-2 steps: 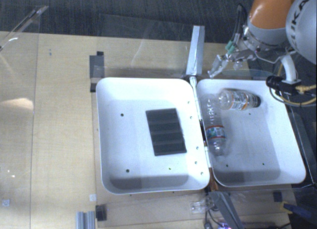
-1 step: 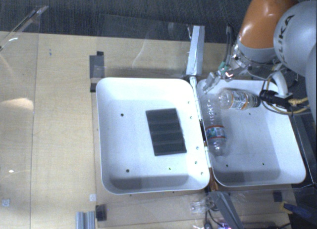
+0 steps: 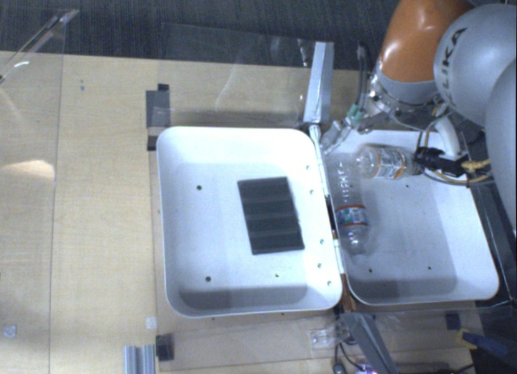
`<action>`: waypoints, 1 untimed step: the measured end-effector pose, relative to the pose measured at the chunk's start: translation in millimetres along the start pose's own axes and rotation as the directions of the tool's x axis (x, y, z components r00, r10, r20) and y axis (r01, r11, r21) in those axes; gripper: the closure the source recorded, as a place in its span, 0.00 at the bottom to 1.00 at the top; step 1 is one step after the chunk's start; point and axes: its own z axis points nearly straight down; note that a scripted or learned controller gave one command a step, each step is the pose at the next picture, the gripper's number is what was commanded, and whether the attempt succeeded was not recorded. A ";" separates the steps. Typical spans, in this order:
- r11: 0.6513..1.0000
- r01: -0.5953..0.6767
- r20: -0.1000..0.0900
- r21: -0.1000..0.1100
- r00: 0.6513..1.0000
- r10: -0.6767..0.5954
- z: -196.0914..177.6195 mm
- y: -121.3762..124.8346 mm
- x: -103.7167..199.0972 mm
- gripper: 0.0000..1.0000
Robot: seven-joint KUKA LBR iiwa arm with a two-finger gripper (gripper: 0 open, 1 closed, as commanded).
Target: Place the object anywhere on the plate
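Nearest the camera: left shallow white plastic bin (image 3: 186, 283) carried the dark ribbed rectangular plate (image 3: 271, 215) at its middle.
Right white bin (image 3: 452, 275): two clear plastic bottles lay there, upright-lying bottle (image 3: 350, 215) along the dividing wall, second bottle (image 3: 386, 162) across the far end.
My gripper (image 3: 355, 122): at the far corner above them; clenched or released, I could not tell.
Advice: I judged centring over one bottle's body best.
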 end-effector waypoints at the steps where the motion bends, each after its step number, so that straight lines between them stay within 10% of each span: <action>1: 0.997 0.078 0.000 0.001 0.997 -0.078 0.3 -60.3 -5.1 0.00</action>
